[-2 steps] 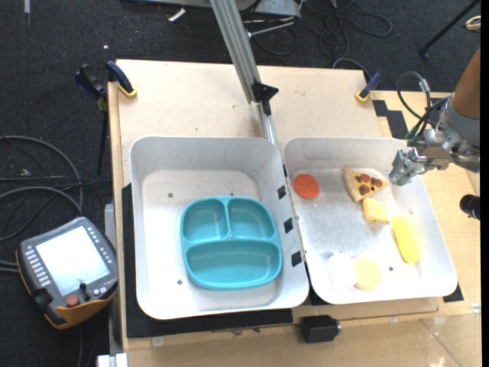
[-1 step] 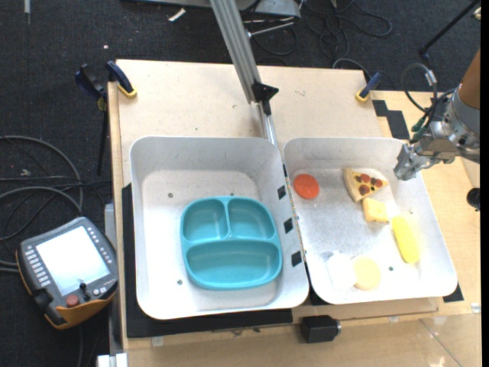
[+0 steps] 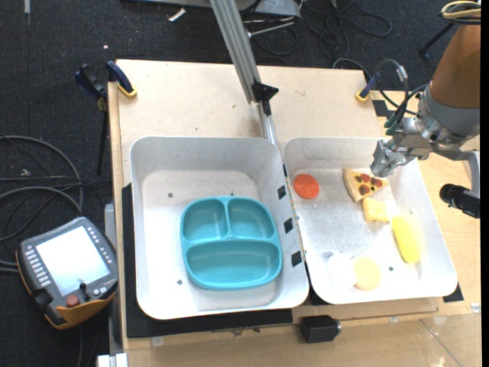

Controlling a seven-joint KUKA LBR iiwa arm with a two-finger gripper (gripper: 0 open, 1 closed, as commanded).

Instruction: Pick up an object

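Observation:
The right bin holds a pizza slice, an orange-red round piece, a small pale yellow block, a long yellow piece and a pale yellow disc. My gripper hangs at the back right of this bin, its tip just above the pizza slice's far edge. Nothing shows between the fingers.
The left bin holds a teal divided plate. A slanted metal pole rises over the ridge between the bins. A hand-held controller lies on the floor at the left. Clamps sit at the bench's back corners.

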